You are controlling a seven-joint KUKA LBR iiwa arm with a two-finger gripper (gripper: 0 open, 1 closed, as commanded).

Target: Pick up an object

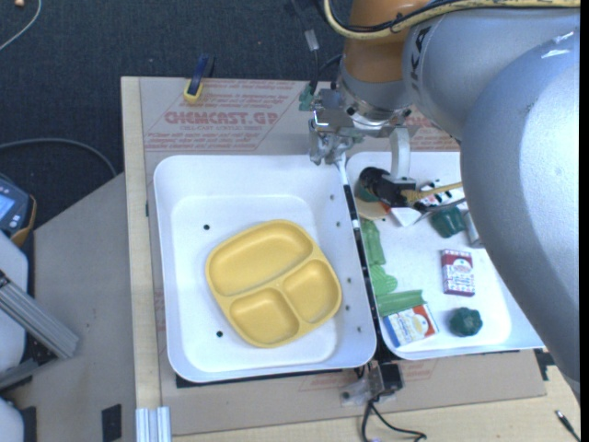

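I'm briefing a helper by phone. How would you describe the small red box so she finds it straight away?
Look in the right-hand white bin, the cluttered one. Along its right side lies a small red box, with a dark green round object just below it. It is the only red upright rectangle there.

You've got bright, even overhead light here. The left white bin (175, 247) is close to blown out along its rim, and the yellow tray (271, 284) carries a soft sheen. Shadows are faint and short under the tray. Note the glare patch on the grey arm (525, 136), which sits close to the lens and reads soft. The bench centre looks reasonably sharp.
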